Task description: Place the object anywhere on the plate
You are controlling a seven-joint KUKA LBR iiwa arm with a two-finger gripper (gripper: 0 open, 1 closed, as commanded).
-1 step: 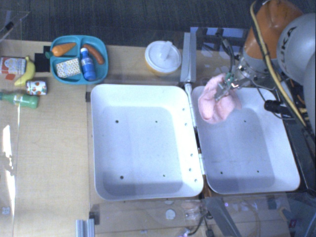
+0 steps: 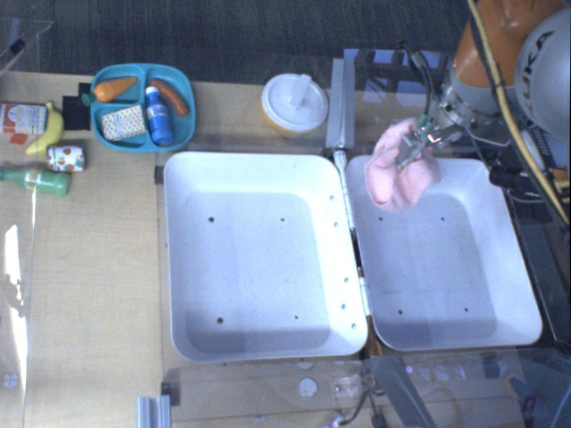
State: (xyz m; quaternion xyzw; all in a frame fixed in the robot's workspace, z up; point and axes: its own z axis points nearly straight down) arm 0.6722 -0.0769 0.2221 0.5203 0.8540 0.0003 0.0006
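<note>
The table (image 2: 80, 266) stretches pale and woody on the left, carrying two shallow white bins side by side. The left bin (image 2: 259, 257) sits next to the right bin (image 2: 451, 257), the pair touching along a metal seam. In from the right comes the arm (image 2: 513, 43), grey with its orange band, bent down over the far left corner of the right bin. At its tip the gripper (image 2: 417, 143) pinches the pink cloth (image 2: 399, 172), its fingers closed into the upper folds. The cloth looks soft, crumpled and pale pink, bunched into a loose drooping lump that hangs above the bin's far left corner, with its top edge over the rim. Behind the left bin, on the table, a blue divided plate (image 2: 143, 105) holds toy food: a carrot, a sausage, a blue bottle. Near it stands a round white lid on a yellow cup (image 2: 294, 103). By the left edge lie a banana (image 2: 46, 130), a small can (image 2: 65, 158) and a green bottle (image 2: 37, 180).
</note>
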